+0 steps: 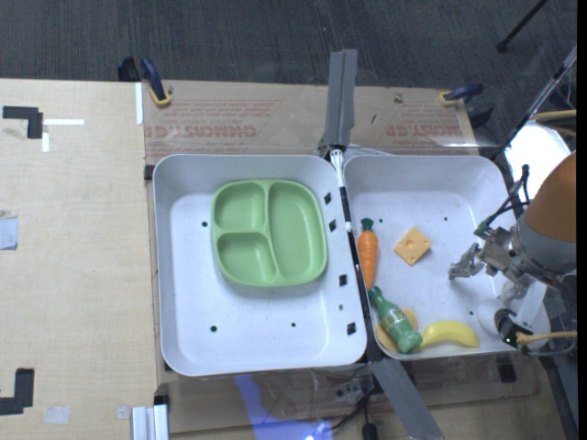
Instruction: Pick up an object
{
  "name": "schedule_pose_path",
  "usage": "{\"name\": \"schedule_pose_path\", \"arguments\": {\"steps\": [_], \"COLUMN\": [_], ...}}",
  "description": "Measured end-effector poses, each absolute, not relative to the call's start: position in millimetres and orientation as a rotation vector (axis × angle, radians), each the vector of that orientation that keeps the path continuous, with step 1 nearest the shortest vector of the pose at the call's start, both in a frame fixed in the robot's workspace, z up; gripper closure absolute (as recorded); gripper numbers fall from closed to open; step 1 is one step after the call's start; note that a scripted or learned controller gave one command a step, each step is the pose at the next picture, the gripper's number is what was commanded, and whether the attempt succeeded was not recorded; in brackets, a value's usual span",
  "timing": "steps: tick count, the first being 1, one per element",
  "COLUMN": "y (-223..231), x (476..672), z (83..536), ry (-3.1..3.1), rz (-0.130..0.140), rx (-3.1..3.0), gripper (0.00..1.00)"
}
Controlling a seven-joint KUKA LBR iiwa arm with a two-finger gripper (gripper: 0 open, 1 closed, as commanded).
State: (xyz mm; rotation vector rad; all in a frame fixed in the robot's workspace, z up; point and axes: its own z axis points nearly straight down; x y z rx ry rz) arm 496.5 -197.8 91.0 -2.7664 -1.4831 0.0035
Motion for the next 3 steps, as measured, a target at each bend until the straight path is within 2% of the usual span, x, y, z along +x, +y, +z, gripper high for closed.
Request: {"name": "schedule_pose_path", "arguments": {"steps": [1,2,3], "y": [-152.9,-145.8,-143.7], "x": [568.5,480.2,476.0], "z": [91.0,123.2,90.2], "ry": [-1.273,-0.980,-1.207], "rz": [0.005,0.008,0.007], "rx": [-2.871,-2.982,-2.897], "gripper": [0.00,0.00,0.00]}}
